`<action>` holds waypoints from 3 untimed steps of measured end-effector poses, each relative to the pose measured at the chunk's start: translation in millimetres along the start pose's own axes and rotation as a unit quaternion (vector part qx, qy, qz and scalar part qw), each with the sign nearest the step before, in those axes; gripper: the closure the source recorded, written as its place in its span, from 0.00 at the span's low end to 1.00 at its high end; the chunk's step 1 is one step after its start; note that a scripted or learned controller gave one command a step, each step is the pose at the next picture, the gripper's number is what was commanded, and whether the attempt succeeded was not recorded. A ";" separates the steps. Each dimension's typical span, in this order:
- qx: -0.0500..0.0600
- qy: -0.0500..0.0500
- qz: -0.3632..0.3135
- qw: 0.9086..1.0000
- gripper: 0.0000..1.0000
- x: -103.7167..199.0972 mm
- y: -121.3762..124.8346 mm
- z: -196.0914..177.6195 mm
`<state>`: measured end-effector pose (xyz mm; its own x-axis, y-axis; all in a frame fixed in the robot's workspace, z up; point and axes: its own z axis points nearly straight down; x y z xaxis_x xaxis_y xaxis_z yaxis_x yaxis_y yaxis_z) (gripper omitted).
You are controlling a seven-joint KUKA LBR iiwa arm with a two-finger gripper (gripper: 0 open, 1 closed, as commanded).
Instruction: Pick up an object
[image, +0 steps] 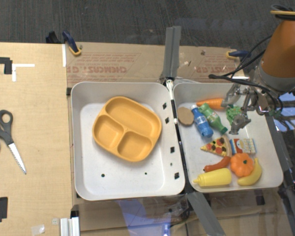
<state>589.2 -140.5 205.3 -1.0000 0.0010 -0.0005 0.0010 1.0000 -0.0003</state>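
- Green toy (233, 114) lies near the right bin's (273, 181) far wall, beside the green bottle (215, 119).
- Gripper (238, 123) hangs over it; whether the fingers are apart cannot be told.
- A straight descent centred on the toy, clear of the bottle, suits best.

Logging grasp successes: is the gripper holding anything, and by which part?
Nothing is seen held; the gripper hovers above the right bin, near the green toy.

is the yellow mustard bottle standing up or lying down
Lying down: the yellow mustard bottle rests on its side along the right bin's front edge, nozzle pointing left.
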 end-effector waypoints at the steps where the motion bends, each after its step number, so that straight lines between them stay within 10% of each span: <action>1: 0.000 -0.002 0.004 1.000 0.00 -32.3 4.3 93.7; 2: 0.000 0.001 0.058 0.998 0.00 -5.7 48.9 114.8; 3: 0.000 0.000 0.075 0.997 0.00 24.0 38.9 113.5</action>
<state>565.3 -101.6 91.8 -0.9887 0.1501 -0.0014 0.1501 0.9887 0.0001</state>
